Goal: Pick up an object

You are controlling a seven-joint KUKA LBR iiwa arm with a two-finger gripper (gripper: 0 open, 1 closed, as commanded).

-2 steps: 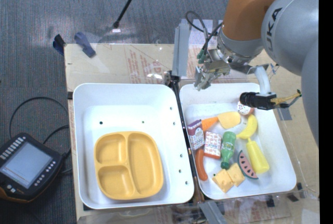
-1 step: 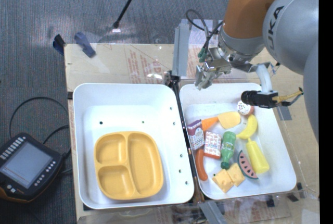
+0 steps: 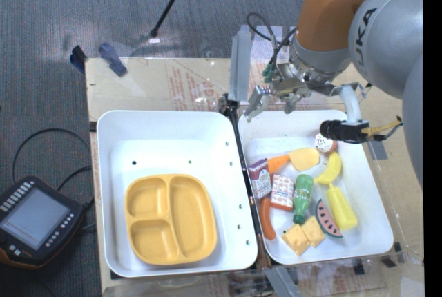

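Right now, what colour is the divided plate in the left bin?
Yellow; the divided plate shows clearly in the camera view.

Grey arm (image 3: 390,26), orange band (image 3: 335,2), black lettering, dark cables at wrist

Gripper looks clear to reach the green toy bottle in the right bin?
Probably yes. The green toy bottle lies uncovered, nothing on top, though toys crowd its sides. The gripper hangs above the right bin's far edge.

The arm (image 3: 387,19) ran off the top and right edges. Its orange band hid the right bin's (image 3: 376,233) far rim. The toy foods' (image 3: 304,199) labels were too small to read.
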